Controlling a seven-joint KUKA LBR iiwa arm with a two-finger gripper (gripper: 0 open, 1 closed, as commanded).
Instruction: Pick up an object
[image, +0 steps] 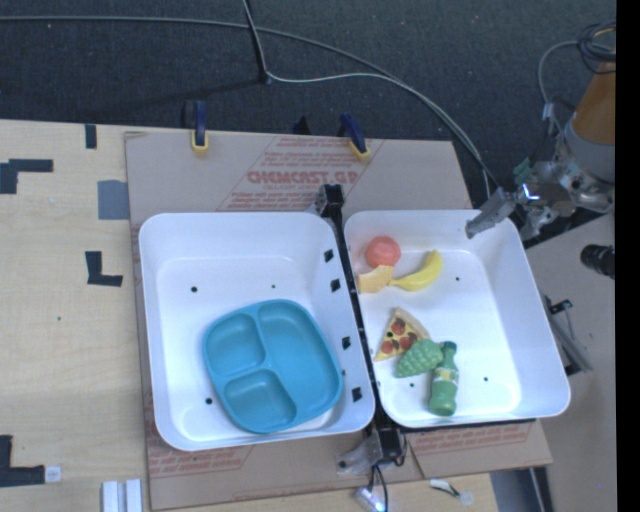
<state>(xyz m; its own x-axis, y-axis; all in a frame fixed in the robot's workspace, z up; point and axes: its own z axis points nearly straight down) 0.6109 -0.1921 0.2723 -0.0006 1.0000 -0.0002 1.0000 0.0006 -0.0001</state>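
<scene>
Cardboard, brown and flat with red print, underlies two shallow white bins set side by side, their inner rims touching along a black clipped seam. The left bin, well apart from the gripper, holds a smooth blue plate with three compartments and rounded corners, lying toward the near side with bare white floor behind it. The right bin has open floor along its outer side and near corner. The grey arm reaches in with the gripper hanging over that bin's far outer corner, at the rim; whether its jaws stand wide or narrow I cannot tell. Well apart from the jaws, toward the seam, lie a curved yellow banana, a round red ball touching a small yellow piece, a green bottle, a bumpy green lump just beside it, and a pizza slice.
</scene>
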